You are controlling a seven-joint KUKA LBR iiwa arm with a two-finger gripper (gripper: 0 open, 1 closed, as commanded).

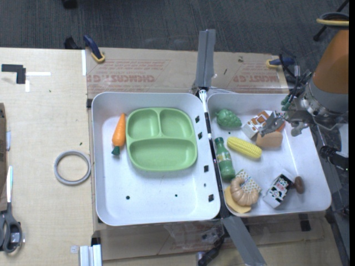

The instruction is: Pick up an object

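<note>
Left bin [105,165]: holding a green tray [162,138] and carrot [118,131], untouched.
Right bin [310,176]: corn [244,147], bottle [224,159], croissant [244,190] lying loose.
Pincer [273,125]: hovering over the brown block [269,141]; whether apart or together, cannot tell.
Progress: nothing lifted yet; grasping and raising are remaining.

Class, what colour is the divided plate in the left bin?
Light green, seen in the camera view: the plate.
</note>
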